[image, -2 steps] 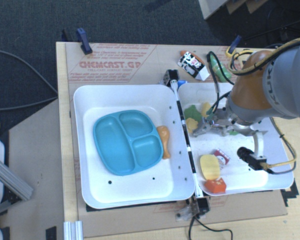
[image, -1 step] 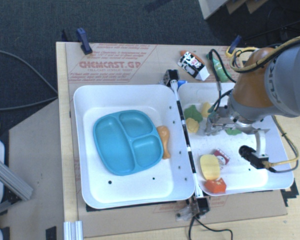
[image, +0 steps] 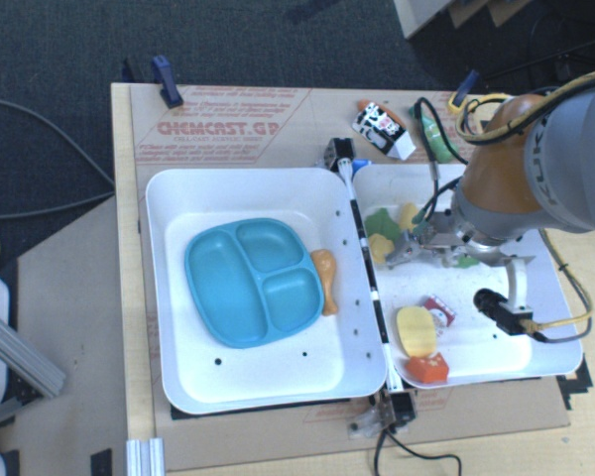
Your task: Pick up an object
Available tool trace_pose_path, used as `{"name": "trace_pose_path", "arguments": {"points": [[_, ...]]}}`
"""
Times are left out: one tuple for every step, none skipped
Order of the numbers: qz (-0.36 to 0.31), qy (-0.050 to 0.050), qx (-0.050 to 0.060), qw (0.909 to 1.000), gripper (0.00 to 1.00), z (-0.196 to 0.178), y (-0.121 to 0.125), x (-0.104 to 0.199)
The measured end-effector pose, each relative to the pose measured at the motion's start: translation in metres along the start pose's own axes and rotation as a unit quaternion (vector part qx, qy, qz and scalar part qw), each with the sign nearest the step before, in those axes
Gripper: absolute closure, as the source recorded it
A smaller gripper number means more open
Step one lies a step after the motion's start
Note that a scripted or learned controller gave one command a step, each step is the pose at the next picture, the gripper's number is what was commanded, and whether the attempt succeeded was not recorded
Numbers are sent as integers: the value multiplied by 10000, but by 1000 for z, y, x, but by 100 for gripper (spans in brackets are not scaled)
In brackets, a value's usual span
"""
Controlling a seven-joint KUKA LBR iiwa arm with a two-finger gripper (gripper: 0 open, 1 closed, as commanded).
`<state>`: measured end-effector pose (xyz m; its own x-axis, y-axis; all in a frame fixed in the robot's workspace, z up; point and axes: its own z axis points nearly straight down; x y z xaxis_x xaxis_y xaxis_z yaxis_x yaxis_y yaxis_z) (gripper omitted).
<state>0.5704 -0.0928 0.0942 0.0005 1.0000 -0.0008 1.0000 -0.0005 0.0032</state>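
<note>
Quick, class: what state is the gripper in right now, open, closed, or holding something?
Gripper: low in the right bin among the green and yellow objects; open or closed cannot be told, and no held object can be made out.

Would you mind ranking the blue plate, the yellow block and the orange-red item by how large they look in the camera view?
1. Blue plate, by far the largest.
2. Yellow block.
3. Orange-red item, slightly smaller than the block; it sits at the bin's edge, so this is less certain.
</note>
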Motion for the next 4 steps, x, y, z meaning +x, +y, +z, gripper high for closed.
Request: {"name": "trace_pose_path", "arguments": {"points": [[-7,1,14,10000,0,10,52,-11],[-12,-4,-3,10000,100,-1,53,-11],[-12,-4,0,10000,0,-1,53,-11],[-16,-6,-13,10000,100,-11,54,-11]]}}
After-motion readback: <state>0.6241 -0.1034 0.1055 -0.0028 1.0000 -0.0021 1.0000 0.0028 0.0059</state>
